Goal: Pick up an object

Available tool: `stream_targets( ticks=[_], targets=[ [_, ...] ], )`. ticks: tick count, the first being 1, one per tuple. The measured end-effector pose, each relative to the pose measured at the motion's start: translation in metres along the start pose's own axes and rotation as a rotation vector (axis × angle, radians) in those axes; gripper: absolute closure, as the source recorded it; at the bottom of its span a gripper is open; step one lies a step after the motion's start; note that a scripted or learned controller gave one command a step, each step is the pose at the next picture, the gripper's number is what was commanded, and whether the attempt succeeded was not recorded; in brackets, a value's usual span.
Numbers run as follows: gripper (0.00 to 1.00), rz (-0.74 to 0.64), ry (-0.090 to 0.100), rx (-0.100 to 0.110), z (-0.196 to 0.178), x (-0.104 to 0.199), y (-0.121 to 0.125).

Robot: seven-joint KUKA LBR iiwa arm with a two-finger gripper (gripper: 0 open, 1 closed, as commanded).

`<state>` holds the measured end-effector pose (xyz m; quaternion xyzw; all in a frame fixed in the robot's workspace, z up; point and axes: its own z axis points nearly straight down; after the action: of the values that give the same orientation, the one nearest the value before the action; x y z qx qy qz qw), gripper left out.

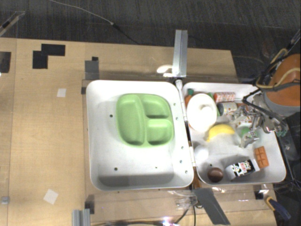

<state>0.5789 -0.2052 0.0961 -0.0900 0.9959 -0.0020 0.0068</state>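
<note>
The robot arm (282,86) comes in from the right side, grey with an orange band, and bends down over the right bin (277,173). Its gripper (249,126) hangs low over the middle of that bin, with dark cables looping around it. I cannot tell how its tips are set, because the metal parts there are small and mixed up with the things under them. There are two white bins side by side on a light wooden bench (42,140). Both bins are shallow, smooth and have round corners. The left bin (101,173) has one thing in it: a green plastic tray (143,119) with three dips, lying flat near the middle. The right bin has many little things. One round white bowl (202,111) sits at the top left. One yellow banana (220,132), curved and smooth, lies just below the bowl and left of the gripper. One small brown ball (215,174) sits near the bottom edge. One black and white box (242,168) lies tilted beside the ball. One orange block (261,156) lies near the right wall. One red and white packet (225,97) lies along the top edge. One small green thing (245,132) shows right by the gripper, too small to name.
</note>
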Motion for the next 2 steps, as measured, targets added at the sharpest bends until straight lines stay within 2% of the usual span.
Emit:
stream_targets(
  ticks=[1,2],
  targets=[
    [0.0,0.008,-0.004,0.001,0.004,0.053,0.02],
    [1.0,0.002,-0.024,0.009,-0.011,0.046,0.02]
  ],
)
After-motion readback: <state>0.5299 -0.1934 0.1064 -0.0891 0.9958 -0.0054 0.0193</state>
